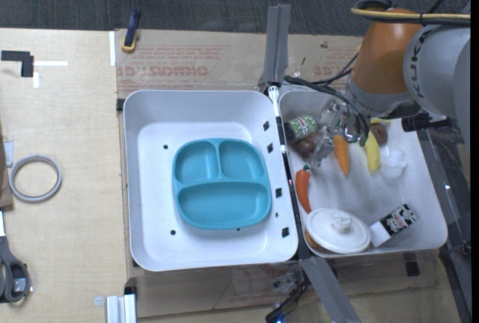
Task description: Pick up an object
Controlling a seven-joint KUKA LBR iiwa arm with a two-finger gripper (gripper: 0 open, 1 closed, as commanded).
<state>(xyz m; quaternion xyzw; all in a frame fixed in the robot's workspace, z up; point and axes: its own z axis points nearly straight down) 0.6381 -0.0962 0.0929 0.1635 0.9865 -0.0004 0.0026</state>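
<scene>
Reaching into the right bin [419,235], you are at the approach step.
Your gripper [329,136] hangs low beside the orange carrot [341,154]; finger state: I cannot tell. Next, centre over the carrot and close.

Two white bins [135,187], one blue plate [222,183], two carrots [341,154].

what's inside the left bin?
The left bin holds one blue divided plate, lying flat near the middle, with three compartments and nothing in them. What lies under the plate is covered and cannot be seen.
</scene>
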